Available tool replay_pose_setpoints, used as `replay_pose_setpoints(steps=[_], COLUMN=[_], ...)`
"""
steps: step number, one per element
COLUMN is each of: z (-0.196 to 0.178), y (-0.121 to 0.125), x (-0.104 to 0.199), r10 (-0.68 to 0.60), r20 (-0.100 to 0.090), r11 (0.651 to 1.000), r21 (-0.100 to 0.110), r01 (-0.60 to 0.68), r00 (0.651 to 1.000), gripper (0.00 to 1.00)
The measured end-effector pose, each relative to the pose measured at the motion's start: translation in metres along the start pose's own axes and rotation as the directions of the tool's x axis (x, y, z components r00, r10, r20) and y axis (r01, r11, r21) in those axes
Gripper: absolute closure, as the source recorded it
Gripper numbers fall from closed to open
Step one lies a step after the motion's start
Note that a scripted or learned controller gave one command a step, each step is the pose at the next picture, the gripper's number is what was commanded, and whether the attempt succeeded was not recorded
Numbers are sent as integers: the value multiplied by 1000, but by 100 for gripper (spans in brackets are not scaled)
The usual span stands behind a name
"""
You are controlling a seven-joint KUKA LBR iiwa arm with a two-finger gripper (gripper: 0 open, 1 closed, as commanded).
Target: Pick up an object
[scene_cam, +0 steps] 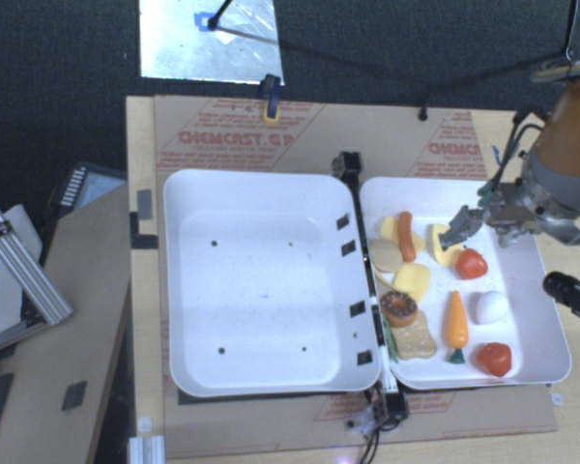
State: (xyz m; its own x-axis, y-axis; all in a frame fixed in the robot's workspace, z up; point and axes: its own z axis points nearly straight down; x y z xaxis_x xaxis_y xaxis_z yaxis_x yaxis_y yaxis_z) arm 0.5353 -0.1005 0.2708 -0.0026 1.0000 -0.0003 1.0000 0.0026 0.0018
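White bins [261,187] hold an orange carrot [455,320] and red tomatoes [472,264].

toys: small plastic food pieces [435,293], orange carrot [455,320], red tomato [472,264]
place: my right white bin [551,341]

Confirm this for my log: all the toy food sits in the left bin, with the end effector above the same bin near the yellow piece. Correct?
Not quite. The camera view shows the toy food, such as the carrot and sausage, in the right bin, not the left. The end effector is indeed above that bin, near the yellow piece.
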Motion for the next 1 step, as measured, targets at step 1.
replay_pose_setpoints(steps=[1], z=[79], y=[-22], x=[64], r10=[-6], r20=[-4], r11=[1000], r21=[8], r01=[6], r00=[1000], gripper=[0])
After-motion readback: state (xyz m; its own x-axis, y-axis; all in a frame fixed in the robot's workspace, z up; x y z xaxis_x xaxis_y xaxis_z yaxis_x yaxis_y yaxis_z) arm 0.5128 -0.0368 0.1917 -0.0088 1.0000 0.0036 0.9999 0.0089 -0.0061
